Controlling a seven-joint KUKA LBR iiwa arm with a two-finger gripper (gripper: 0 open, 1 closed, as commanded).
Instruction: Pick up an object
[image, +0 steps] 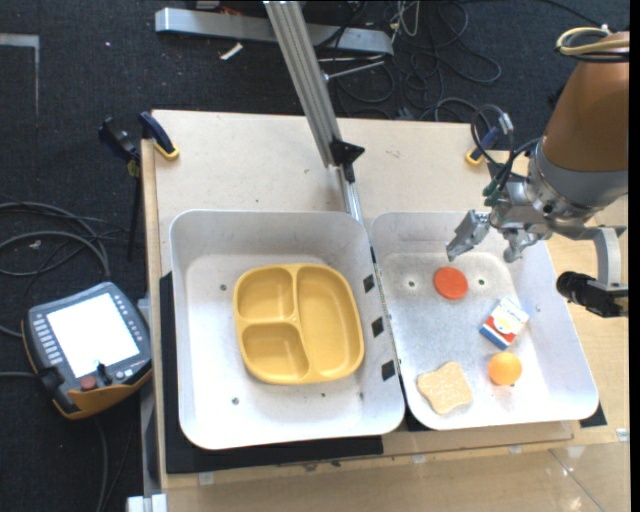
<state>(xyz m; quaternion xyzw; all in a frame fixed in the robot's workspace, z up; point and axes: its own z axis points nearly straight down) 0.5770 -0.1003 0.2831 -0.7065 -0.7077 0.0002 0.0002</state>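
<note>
One unreadable (blurred) carton (503, 323) label

We count two white bins (200, 300), one yellow divided tray (298, 322), and below the jaws one red disc (451, 283), one small carton (503, 323), one orange ball (505, 369) and one toast slice (444, 388).

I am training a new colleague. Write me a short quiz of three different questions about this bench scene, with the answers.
1. True or false: the yellow divided plate lies in the left bin.
2. Which item in the right bin lies nearest the gripper? A) toast slice B) red disc C) orange ball
3. Fill in: the small blue and white carton lies just above the ____ ball.

Key: 1 true; 2 B; 3 orange.
</note>
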